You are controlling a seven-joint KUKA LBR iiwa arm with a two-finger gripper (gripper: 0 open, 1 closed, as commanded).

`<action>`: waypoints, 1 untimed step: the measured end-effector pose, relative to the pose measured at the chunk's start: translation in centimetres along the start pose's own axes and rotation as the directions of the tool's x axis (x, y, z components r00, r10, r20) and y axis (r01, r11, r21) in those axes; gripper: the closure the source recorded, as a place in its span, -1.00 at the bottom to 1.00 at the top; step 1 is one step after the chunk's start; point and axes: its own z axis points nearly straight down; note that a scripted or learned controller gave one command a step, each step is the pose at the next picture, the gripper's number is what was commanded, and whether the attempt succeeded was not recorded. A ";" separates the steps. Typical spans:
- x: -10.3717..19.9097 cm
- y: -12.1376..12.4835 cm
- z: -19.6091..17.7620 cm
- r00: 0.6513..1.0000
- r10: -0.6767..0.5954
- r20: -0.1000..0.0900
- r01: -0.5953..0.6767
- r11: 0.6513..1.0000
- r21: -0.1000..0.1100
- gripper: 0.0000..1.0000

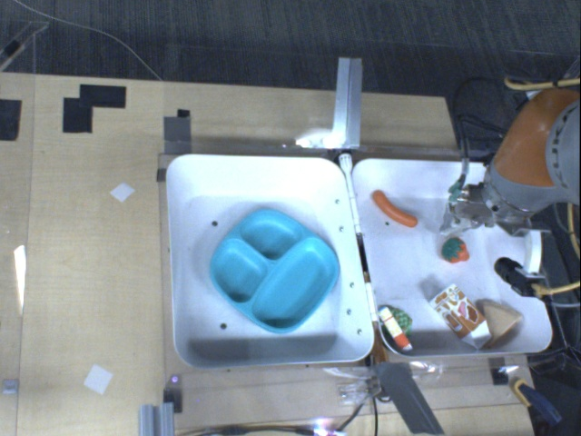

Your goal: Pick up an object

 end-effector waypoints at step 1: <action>0.0 0.0 0.0 1.000 0.000 0.000 0.000 1.000 0.000 -1.00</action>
